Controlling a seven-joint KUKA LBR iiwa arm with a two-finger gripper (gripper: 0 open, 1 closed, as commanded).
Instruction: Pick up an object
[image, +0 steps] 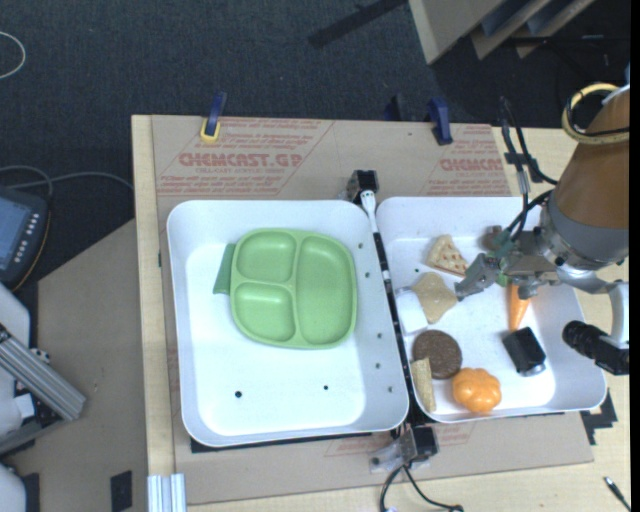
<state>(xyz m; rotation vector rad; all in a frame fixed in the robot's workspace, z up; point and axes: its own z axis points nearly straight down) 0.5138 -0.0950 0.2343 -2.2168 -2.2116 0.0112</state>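
Camera view. The gripper hangs over the right bin, its finger spread impossible to tell. Candidate objects lie loosely scattered for single picks: carrot just beneath it, cheese wedge leftward, black block and orange pepper nearer the camera.

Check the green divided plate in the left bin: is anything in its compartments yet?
Empty. All three compartments of the green divided plate show bare green, and it lies flat in the left bin. The food pieces sit in the right bin.
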